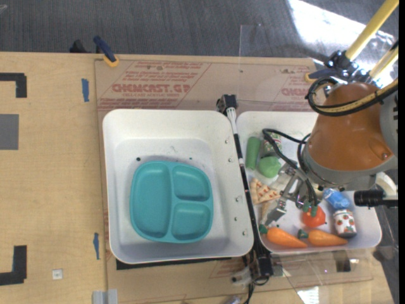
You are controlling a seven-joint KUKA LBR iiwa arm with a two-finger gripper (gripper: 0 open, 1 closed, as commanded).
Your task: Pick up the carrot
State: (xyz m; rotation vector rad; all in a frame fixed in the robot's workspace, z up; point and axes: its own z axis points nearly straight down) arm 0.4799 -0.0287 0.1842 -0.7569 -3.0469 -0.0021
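An orange carrot (pixel 285 237) with a green top lies along the front wall of the right bin (pixel 370 236). A second carrot-like orange piece (pixel 326 238) lies just to its right. My gripper (pixel 282 202) hangs over the middle of that bin, a little above and behind the left carrot, apart from it. Its metal fingers (pixel 292 187) stand open with nothing between them. The orange-banded wrist (pixel 348 128) covers the back right part of the bin.
Around the gripper lie a red tomato (pixel 312 216), a pizza slice (pixel 263 192), two green pieces (pixel 268 165), a blue item (pixel 337 199) and a spotted white can (pixel 343 221). The left bin (pixel 120 138) holds a teal divided plate (pixel 169 199).
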